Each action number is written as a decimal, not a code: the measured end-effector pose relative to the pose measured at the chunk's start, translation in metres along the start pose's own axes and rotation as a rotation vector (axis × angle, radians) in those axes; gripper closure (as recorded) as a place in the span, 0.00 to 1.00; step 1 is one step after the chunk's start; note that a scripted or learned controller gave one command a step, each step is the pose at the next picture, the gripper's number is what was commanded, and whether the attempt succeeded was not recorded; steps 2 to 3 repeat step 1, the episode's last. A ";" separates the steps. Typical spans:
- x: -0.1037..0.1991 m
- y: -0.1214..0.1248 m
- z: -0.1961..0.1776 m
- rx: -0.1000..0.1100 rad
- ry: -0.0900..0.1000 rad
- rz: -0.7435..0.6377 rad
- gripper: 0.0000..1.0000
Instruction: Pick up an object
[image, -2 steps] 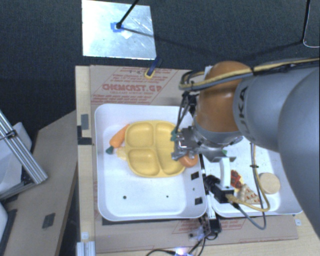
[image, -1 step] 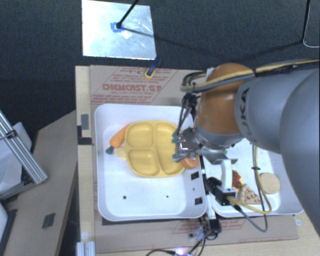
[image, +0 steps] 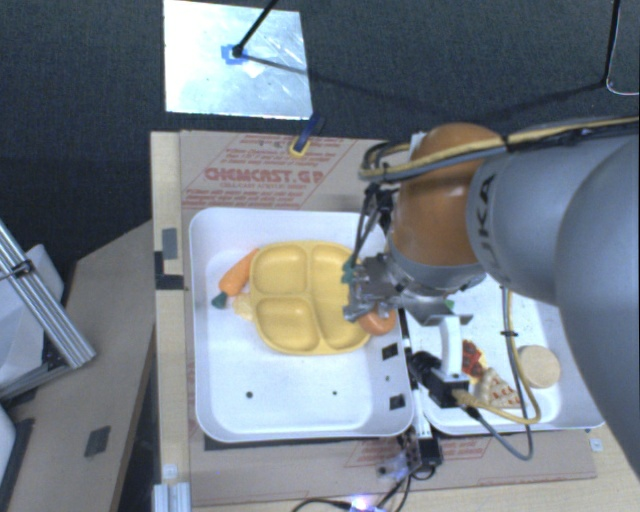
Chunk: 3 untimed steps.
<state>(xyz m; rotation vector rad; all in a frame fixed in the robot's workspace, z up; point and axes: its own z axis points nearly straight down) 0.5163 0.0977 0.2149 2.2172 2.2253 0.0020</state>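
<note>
A yellow divided plate (image: 296, 296) lies in the left white bin (image: 290, 405). An orange toy carrot (image: 234, 275) with a green tip rests against the plate's left edge. My gripper (image: 362, 300) hangs over the plate's right rim, and a small orange object (image: 378, 322) shows just below it. The arm's wrist hides the fingers. In the right bin (image: 560, 415) lie a pizza slice (image: 487, 380) and a round tan cookie (image: 539, 365).
The arm's grey body and orange band (image: 445, 200) cover much of the right bin. A cardboard sheet (image: 262, 172) sits under the bins. A shiny metal plate (image: 238, 58) lies at the back, and a metal frame (image: 40, 310) stands at left.
</note>
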 end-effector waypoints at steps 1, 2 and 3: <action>-0.005 -0.007 -0.019 -0.001 0.000 0.003 1.00; -0.005 -0.007 -0.019 -0.001 0.000 0.003 1.00; -0.005 -0.007 -0.019 -0.001 0.000 0.003 1.00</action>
